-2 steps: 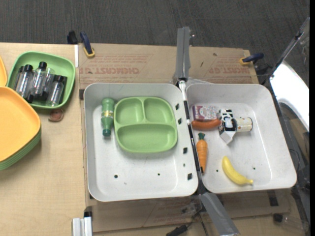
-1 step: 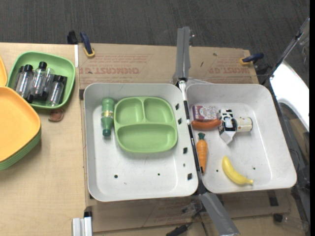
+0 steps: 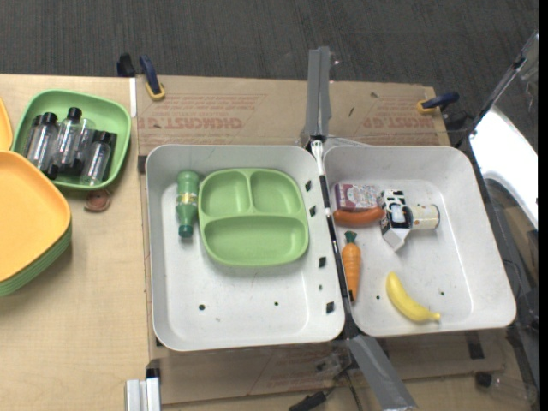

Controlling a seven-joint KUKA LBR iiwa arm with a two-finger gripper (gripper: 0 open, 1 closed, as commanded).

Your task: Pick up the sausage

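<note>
Nearest the camera, a yellow plastic banana (image 3: 411, 299) lay in the right shallow white bin (image 3: 479, 229), on a brown cardboard-covered bench (image 3: 231, 114) over dark grey carpet (image 3: 257, 15). Deeper in that bin, the reddish-orange toy sausage (image 3: 358, 216) lay beside a purple-and-white packet (image 3: 355, 196).

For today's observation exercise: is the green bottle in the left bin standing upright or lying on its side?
Lying on its side. The green bottle shows its full length along the floor of the left bin, beside the green divided plate.
</note>
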